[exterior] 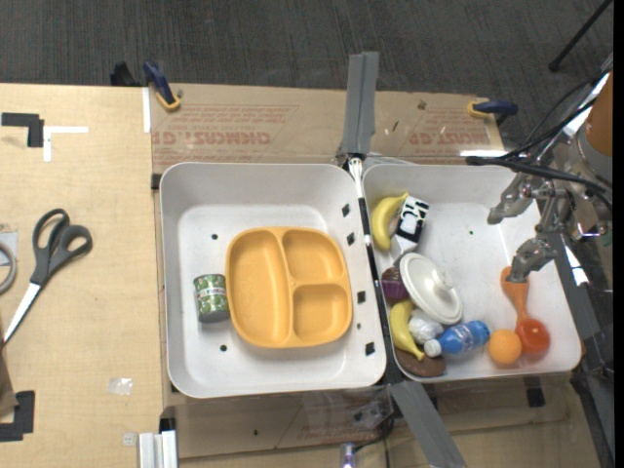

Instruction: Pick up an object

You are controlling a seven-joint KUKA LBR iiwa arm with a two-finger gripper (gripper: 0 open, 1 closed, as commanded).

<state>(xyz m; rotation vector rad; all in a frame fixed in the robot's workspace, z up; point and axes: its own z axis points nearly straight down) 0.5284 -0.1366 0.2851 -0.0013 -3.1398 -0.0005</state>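
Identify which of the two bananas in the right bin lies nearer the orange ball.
The lower banana, beside the blue bottle, is nearer the orange ball; the other banana lies up by the bin's far corner.

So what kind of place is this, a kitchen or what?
Probably a robot test lab, not a kitchen. Two white bins sit on a workbench over clamped cardboard. The gripper reaches into the right bin of toy-like bananas and balls, and scissors lie nearby.

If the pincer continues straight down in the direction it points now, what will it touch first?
Most likely the orange maraca-like toy: the pincer points down at the top of its handle, in the right bin. Its height above the toy is unclear.
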